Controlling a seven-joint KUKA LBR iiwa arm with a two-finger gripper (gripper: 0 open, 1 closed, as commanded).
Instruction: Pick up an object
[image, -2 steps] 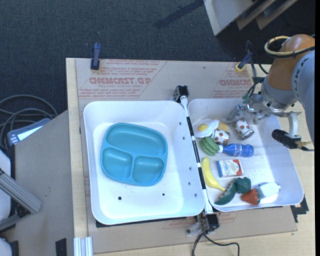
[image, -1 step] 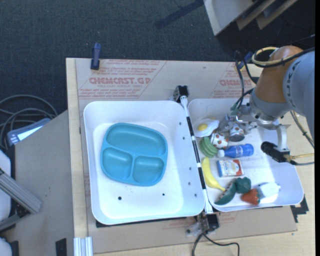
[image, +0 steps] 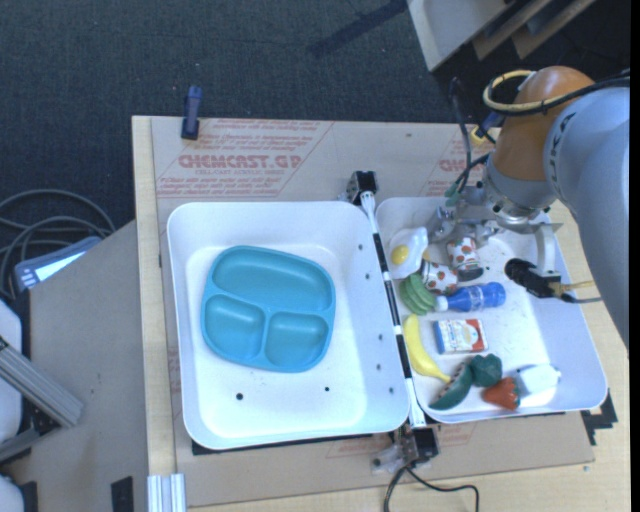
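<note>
Dark carpet surrounds a tabletop (image: 300, 150) covered with printed brown board, which carries two shallow white bins. Lying in the left white bin (image: 190, 235) is a blue three-compartment plastic tray (image: 268, 308). Crowded into the right white bin (image: 580, 350) are a yellow plastic banana (image: 420, 352), a blue bottle with a white cap (image: 473, 297), a small red-and-white carton (image: 458, 335), a green leafy toy (image: 477, 375) and a red-and-white spotted toy (image: 464, 254). The claw (image: 462, 228) hangs low over that bin's far end, just above the spotted toy; whether it is open or closed, I cannot tell. The spotted toy lies directly under the claw, slightly toward the camera, so a short straight descent looks likely. The bottle, just beyond it, lies with its long axis across the bin.
</note>
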